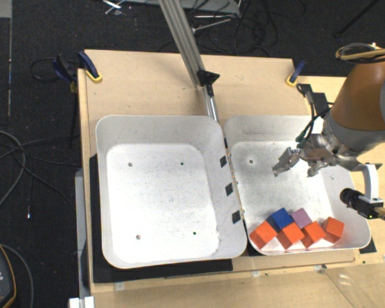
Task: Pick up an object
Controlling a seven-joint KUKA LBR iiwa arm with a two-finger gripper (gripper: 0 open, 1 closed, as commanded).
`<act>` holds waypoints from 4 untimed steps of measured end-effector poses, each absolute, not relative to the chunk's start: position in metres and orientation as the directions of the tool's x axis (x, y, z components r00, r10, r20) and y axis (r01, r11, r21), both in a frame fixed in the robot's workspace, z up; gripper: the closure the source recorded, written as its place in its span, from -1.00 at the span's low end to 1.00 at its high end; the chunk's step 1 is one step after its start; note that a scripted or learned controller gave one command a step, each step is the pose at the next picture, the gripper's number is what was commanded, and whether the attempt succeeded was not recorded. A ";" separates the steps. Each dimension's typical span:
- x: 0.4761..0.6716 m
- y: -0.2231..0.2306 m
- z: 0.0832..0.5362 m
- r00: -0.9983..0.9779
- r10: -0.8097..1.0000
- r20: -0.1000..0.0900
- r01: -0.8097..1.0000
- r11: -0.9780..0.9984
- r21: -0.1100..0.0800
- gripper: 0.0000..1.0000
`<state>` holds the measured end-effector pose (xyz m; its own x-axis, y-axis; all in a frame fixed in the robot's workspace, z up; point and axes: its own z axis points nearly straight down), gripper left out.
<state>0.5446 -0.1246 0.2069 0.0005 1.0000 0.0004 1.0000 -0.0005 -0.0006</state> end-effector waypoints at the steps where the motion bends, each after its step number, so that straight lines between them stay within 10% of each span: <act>1: 0.560 -0.127 0.287 -0.004 1.000 -0.003 1.000 0.004 0.010 -1.00; 2: 0.620 -0.104 0.187 -0.006 1.000 0.001 1.000 0.006 -0.005 -1.00; 3: 0.589 -0.153 0.170 0.006 1.000 -0.002 1.000 -0.006 -0.004 -1.00; 4: 0.676 -0.158 0.091 -0.005 1.000 -0.001 1.000 0.005 0.002 -1.00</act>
